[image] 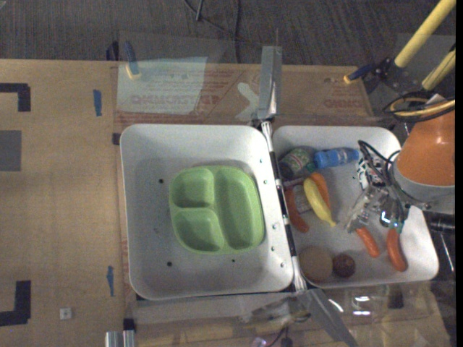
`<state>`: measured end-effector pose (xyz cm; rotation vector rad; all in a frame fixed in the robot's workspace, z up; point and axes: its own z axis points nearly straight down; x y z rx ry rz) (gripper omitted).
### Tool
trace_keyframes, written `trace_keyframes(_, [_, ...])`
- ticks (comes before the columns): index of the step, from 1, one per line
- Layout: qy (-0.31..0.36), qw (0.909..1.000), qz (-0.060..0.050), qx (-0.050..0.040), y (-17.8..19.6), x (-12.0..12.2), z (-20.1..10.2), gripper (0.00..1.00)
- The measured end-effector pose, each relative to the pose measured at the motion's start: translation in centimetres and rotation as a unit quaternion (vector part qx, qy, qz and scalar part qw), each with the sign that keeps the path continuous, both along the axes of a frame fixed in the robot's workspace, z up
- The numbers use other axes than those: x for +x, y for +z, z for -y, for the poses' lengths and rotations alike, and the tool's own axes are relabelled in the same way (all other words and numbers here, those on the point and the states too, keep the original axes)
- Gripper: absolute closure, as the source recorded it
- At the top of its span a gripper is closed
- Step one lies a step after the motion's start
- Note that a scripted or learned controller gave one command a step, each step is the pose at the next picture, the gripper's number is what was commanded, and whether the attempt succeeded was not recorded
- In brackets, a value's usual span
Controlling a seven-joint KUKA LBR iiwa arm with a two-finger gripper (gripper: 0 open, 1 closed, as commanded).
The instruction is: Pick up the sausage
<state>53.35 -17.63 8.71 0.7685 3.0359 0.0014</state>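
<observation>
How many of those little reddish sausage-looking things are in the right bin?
3. One sausage lies by the bin's left wall beside the banana; a second sits just below the tool; a third is near the lower right corner. The arm may hide more.

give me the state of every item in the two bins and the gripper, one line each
green divided tray: upright in the left bin, compartments bare
bottle: lying on its side
banana: lying flat beside a carrot
sausage: lying flat in the right bin, ungripped
orange piece: lying flat below the gripper
potato: resting by a dark round item
</observation>
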Motion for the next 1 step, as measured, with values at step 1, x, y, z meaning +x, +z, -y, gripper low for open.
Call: trace_keyframes(1, [0.185, 0.9827, -0.001, -0.0011, 13.91, -0.78, -1.50, 1.00])
